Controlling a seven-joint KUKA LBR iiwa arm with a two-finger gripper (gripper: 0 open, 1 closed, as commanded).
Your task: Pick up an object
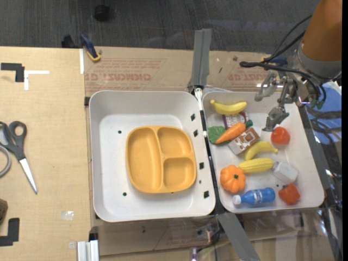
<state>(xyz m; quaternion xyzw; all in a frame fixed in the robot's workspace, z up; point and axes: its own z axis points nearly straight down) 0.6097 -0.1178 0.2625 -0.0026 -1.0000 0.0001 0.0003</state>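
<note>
Hovering over the right bin's (308, 145) far right corner: the end effector (276, 116), state impossible to tell, holding nothing visible. Just beside it, a red tomato (280, 136); nearer the bin's middle, carrot (232, 131) and banana (229, 107).

Crowded right bin, roomier left bin.

The right bin (311, 162) is packed with toys: bananas (228, 107), carrot (230, 132), corn (256, 165), pumpkin (232, 179), bottle (255, 197), tomatoes (280, 136). Narrow gaps remain along its right wall. In the left bin (103, 145), bare floor rings a yellow divided plate (161, 159).
</note>
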